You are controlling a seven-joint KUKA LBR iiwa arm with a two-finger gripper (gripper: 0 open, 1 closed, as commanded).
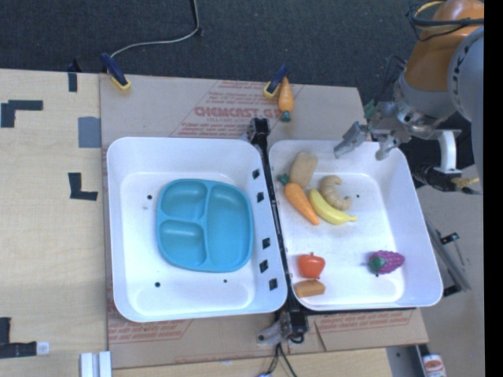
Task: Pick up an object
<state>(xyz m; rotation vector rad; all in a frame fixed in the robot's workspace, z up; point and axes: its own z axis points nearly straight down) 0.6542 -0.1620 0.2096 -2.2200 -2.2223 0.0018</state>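
Currently the two-finger metal gripper (366, 140) hangs over the back rim of the right shallow white plastic bin (420, 234), fingers spread wide apart, nothing between them and nothing touched. One grey finger (348, 141) angles out to the image left, the other points down near the bin's back right corner. Grey arm with glossy orange band (440, 42) comes in from upper right.

Right bin contents, all smooth toy food: tan potato-shaped piece (302, 167) near the back, just beside it a knobbly beige ginger-like piece (333, 188), a tapered orange carrot (300, 202) lying diagonal, and a curved yellow banana (332, 210) touching the ginger piece and close to the carrot. Toward the front: round red tomato with green top (311, 265), a brown sausage-like roll (309, 289) just in front of it at the bin wall, and a bumpy purple grape bunch (387, 261) well apart on the right. Gripper is well clear of all of them; potato piece is nearest.

Left white bin (126, 234) holds a matte light-blue plastic divided plate (206, 225) with three compartments, lying flat in the middle.

Both bins sit on a brown cardboard sheet (189, 108) with red printing, held by yellow-and-blue clamps. A second orange toy carrot (285, 99) lies on the cardboard behind the bins. Black clips join the bins along the middle seam.
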